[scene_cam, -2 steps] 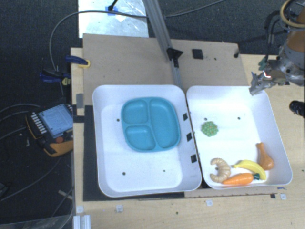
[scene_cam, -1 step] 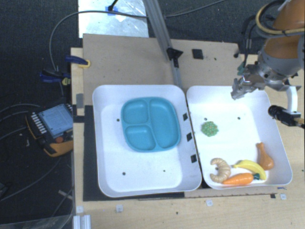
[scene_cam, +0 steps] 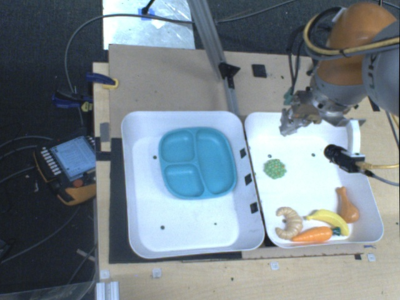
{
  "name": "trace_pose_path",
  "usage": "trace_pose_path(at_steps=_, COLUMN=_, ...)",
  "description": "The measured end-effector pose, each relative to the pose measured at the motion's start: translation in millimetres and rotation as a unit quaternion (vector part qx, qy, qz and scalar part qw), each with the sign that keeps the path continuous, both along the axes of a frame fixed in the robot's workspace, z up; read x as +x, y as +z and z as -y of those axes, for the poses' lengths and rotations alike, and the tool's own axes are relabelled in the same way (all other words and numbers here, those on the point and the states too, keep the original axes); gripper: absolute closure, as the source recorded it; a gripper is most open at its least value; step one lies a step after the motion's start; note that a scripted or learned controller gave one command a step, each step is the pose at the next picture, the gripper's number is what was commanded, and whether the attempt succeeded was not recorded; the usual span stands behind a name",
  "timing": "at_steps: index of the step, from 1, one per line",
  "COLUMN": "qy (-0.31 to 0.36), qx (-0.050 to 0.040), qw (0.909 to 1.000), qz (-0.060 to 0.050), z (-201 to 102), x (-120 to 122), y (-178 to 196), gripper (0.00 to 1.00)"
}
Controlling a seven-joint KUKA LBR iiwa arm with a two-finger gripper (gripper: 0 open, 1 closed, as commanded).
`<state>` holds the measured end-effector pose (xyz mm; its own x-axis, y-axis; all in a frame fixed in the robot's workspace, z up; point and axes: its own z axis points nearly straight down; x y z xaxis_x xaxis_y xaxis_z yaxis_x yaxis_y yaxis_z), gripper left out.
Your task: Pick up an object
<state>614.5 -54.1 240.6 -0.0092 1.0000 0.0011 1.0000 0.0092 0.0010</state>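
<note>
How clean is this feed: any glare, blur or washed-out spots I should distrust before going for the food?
Camera view: strong glare on the shiny sheet at top left; the right bin is bright, nearly washed out, though the green ball, croissant, carrot and banana stay readable; the gripper looks soft, its shape hard to read.

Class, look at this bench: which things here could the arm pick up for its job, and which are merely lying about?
For the job: green ball, croissant, banana, carrot, drumstick, all in the right bin; the gripper hangs above that bin.

Lying about: blue divided plate in the left bin, clamps, handheld device off the bench.
</note>
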Motion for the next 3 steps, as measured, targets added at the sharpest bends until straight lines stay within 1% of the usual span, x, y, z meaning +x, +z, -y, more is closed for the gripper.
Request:
trace_pose_path(at_steps=1, qy=0.000, qx=0.0000, qw=1.0000, qz=0.001, z=-51, x=2, y=6, gripper=1.00)
trace_pose_path(at_steps=2, qy=0.000, qx=0.0001, qw=1.0000, qz=0.001, z=-104, x=10, y=-1, gripper=1.00)
trace_pose_path(at_steps=3, qy=0.000, qx=0.0003, qw=1.0000, qz=-0.001, z=-162, x=-1, y=-18, gripper=1.00)
